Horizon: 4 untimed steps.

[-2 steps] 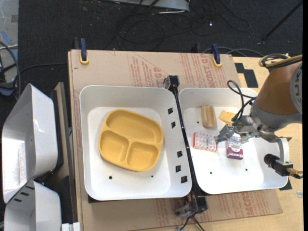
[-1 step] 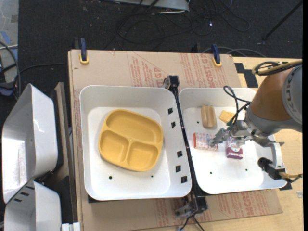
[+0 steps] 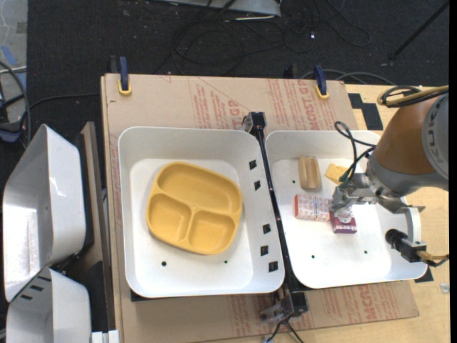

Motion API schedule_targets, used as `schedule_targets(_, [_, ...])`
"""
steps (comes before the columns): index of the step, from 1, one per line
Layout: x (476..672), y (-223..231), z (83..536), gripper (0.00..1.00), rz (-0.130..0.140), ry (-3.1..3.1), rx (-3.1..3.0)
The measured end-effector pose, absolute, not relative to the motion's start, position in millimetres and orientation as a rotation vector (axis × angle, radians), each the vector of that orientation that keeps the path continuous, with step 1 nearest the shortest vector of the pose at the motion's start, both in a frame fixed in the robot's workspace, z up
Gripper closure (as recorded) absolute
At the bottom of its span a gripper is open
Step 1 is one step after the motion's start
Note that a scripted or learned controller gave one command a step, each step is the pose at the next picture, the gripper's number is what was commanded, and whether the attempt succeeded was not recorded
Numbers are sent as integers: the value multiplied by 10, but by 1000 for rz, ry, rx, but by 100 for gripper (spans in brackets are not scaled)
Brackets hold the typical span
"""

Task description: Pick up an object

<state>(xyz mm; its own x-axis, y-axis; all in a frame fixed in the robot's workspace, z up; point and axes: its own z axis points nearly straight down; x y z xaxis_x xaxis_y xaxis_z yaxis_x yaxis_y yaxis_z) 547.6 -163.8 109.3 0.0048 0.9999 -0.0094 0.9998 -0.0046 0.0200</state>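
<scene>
low over the right bin [image 3: 314,270], jaws [image 3: 344,213] at a maroon object [image 3: 344,225]

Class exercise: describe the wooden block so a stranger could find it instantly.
Look in the right-hand white bin, toward its far left area. The wooden block lies there, just above the pink-and-white packet. It is the only plain tan, oblong piece.

A small purple-and-white box [image 3: 344,224] lies flat in the right bin [image 3: 371,266] — touching a red-patterned white packet [image 3: 312,207] at its left.
</scene>
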Motion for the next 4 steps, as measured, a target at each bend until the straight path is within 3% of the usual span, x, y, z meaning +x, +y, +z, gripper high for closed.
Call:
schedule_targets(2, [5485, -1600, 2176, 100, 2, 2224, 2214])
schedule_targets(3, [5462, -1033, 2251, 100, 0, 2234, 2214])
schedule_targets(4, [5267, -558, 2271, 100, -3, 2234, 2216])
